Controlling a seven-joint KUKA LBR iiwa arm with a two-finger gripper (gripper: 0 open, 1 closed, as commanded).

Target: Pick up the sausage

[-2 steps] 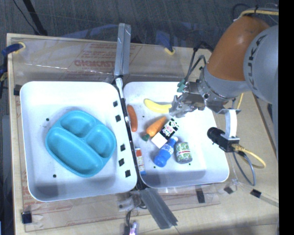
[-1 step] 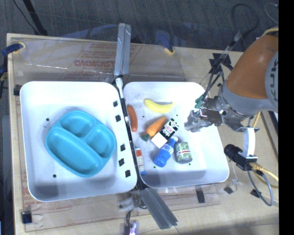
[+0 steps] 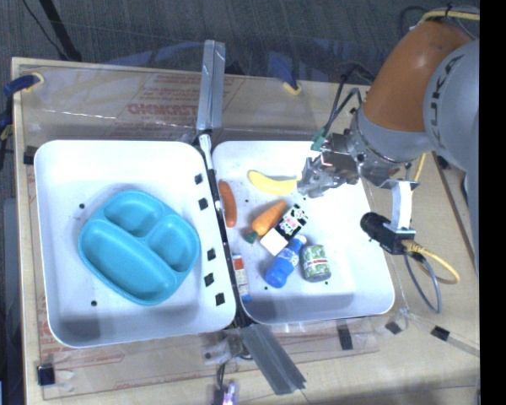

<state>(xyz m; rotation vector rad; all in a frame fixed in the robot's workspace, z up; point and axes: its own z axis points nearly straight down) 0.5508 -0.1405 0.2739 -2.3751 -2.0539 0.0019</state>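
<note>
Hovering near the banana (image 3: 270, 181), the gripper (image 3: 312, 180) (can't tell its state) sits well right of the sausage (image 3: 228, 203), which lies lengthwise along the bin's left wall.

Bright, even overhead light; the white bins (image 3: 67, 310) glare slightly, soft shadows gather at their front edges, focus mildly soft.
</note>
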